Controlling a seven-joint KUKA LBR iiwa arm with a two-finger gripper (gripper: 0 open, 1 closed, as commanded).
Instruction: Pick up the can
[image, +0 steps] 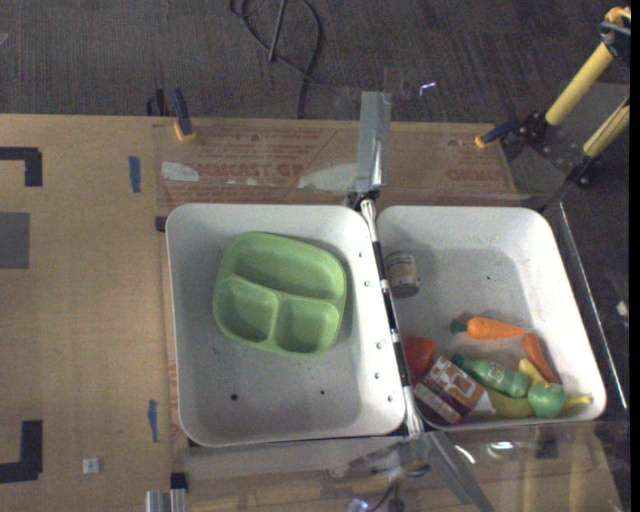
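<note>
A small can (402, 273) with a pale label lies in the right bin (500, 225), close against its left wall near the back. It rests on the bin floor with open floor to its right and front.
The left bin (190, 330) holds a green divided plate (281, 293). At the front of the right bin lie two toy carrots (495, 328), a green bottle (495, 376), a yellow banana (520, 402), a red piece (420, 352) and a brown-and-white carton (449, 390). A yellow-handled clamp (575, 90) stands at the back right.
</note>
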